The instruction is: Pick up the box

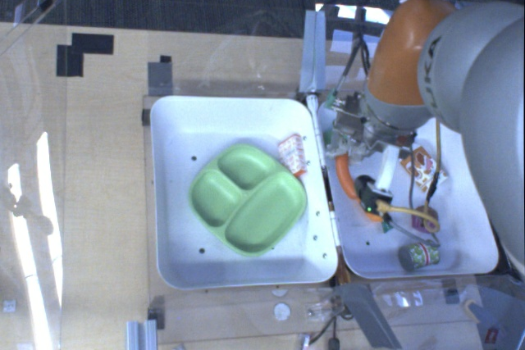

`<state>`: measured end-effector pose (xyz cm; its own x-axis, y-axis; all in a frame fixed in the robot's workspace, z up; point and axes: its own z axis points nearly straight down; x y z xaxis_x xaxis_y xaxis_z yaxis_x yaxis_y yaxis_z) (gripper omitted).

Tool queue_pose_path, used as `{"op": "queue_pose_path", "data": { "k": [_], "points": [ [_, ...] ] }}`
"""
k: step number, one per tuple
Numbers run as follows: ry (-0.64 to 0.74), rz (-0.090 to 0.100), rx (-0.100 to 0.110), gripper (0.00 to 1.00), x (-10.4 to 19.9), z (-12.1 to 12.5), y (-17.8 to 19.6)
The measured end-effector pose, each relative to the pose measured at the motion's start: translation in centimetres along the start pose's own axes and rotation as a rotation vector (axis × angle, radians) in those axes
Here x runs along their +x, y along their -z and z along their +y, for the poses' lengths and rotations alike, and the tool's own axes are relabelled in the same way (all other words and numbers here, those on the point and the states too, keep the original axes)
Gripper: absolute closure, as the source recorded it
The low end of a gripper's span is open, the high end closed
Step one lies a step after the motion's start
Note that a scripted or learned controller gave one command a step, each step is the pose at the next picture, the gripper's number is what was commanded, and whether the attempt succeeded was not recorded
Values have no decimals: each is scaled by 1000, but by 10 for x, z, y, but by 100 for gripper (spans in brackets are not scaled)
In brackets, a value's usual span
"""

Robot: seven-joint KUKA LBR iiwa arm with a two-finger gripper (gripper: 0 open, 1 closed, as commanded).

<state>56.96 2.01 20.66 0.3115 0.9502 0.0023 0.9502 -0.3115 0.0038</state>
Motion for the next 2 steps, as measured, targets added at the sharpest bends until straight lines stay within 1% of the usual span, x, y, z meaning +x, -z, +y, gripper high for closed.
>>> {"op": "queue_pose_path", "data": {
  "k": [1, 2],
  "points": [
    [-208, 0, -1, 100, 43, -37, 21],
    [-329, 0, -1, 100, 92, -66, 26]
  ]
}}
